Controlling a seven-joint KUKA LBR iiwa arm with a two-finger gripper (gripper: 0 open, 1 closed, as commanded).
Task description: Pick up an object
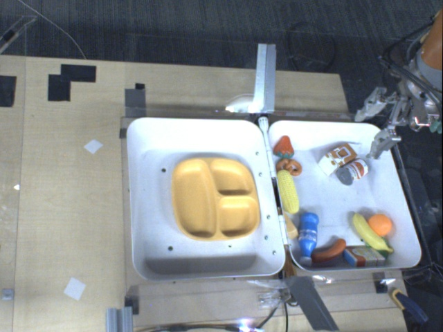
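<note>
Pale wooden bench [62, 206] stretches under two shallow white bins set side by side, with dark carpet beyond it at twelve o'clock. Inside the left bin [145, 185] lies a yellow divided tray [213, 198], roughly central. Crowded into the right bin [401, 185] are small toy foods: a strawberry [282, 146] at its ten o'clock corner, a pretzel [289, 166] just below that, then a corn cob [288, 191] running along the left wall. A blue bottle [307, 232] stands near seven o'clock, touching a red sausage [328, 251] along the bottom edge. A banana [369, 232] and an orange [380, 224] sit together at four o'clock, with a small carton [365, 256] just beneath them. A white and brown can [343, 163] lies tilted near the bin's centre, toward one o'clock.

My gripper [383, 131] hangs at the right bin's two o'clock corner, over the rim, near the can but apart from it. Its fingers look spread and nothing sits between them
</note>
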